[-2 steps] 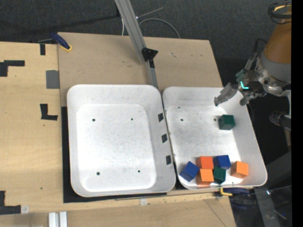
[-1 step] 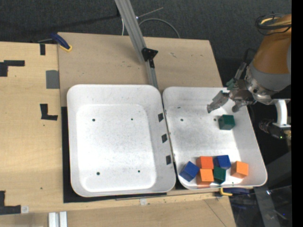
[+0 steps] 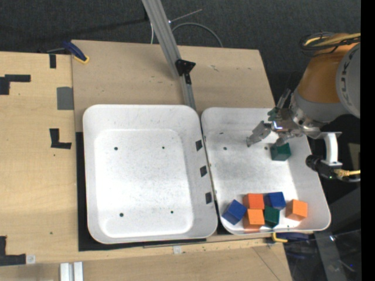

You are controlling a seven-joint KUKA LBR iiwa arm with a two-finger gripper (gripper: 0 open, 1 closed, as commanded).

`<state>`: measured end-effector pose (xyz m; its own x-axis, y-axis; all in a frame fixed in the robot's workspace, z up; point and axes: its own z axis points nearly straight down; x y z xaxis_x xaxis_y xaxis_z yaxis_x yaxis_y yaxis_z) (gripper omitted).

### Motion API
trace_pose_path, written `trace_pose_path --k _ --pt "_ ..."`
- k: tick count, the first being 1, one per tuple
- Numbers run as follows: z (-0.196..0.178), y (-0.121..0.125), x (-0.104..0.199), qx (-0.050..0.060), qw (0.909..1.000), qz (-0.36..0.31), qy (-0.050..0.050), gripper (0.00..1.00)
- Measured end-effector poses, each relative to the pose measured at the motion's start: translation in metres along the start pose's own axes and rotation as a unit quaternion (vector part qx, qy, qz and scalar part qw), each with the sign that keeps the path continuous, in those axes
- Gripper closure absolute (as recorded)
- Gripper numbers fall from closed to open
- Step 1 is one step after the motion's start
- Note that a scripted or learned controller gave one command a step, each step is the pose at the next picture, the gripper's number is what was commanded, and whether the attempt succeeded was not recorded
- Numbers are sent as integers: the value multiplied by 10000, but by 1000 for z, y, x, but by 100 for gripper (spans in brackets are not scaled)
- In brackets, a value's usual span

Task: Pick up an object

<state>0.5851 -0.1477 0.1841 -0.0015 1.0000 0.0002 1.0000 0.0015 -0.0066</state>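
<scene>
The gripper (image 3: pixel 270 138) hung spread open over the right bin (image 3: pixel 234 157), a green cube (image 3: pixel 280 151) just beside it (no writing legible).

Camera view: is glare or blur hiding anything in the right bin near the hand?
Camera view: lighting is even, with no strong glare on the shallow white right bin; the small dark green cube reads clearly, with slight softness around the grey two-finger hand; the cluster of blue, orange and green cubes is sharp.
</scene>
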Motion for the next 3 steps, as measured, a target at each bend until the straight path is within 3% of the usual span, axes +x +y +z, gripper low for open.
trace_pose_path --k 1,2,3 --pt "62 -7 6 8 10000 2 4 0" --pt "48 -6 6 -19 10000 -5 5 100" --pt "-14 -1 8 -58 10000 -1 -7 100"
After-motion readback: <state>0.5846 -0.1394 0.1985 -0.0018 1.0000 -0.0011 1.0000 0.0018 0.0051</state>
